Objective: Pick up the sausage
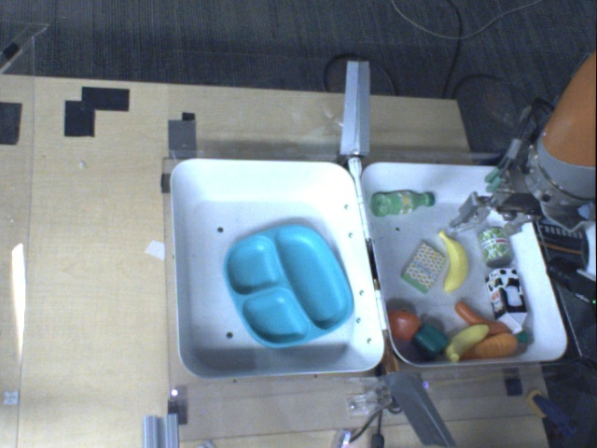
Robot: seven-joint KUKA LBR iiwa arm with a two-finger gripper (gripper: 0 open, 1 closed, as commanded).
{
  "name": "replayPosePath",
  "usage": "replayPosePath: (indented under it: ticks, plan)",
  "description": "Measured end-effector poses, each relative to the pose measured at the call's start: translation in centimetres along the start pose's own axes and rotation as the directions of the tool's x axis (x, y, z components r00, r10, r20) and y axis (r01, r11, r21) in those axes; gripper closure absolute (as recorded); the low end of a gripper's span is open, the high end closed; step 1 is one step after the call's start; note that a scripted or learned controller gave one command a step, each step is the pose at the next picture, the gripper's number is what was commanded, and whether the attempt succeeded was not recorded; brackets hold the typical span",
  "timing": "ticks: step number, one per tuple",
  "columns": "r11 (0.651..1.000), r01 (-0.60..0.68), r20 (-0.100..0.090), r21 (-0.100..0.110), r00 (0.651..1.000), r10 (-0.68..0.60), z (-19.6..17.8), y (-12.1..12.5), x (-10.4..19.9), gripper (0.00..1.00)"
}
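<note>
Presently the sausage [471, 313], a short orange-red piece, lies tilted in the right bin [550, 339] toward its near end. It lies apart from the hand, with the banana and the can between them. Just beside it on the near side lie a carrot [492, 345] and a small yellow fruit [464, 343], the two touching or overlapping. A dark teal block [430, 337] and a red tomato [403, 324] sit in the near left corner of that bin. A black-and-white carton [506, 293] lies to the right of the sausage, near the bin's right wall. Farther back are a yellow banana [455, 260], a checkered packet [424, 267] to its left, a green-labelled can [494, 245], and a green bottle [400, 202] lying on its side by the far left corner.

The hand [487, 205] hangs above the far right part of the right bin, over the can and the banana; its fingers [466, 216] appear spread apart with nothing between them.

The left bin [196, 278] holds a blue divided plate [289, 283]. Both bins rest on the table [84, 278].
</note>
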State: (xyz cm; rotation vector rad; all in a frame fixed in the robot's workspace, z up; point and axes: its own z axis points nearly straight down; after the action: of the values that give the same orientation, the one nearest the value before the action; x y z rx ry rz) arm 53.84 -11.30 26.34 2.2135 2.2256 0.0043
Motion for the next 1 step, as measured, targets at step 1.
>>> replayPosePath:
  ticks: [1]
  plan:
    - [0.994,-0.106,0.001,-0.008,0.994,0.106,17.43,-4.50,-1.66,0.00]
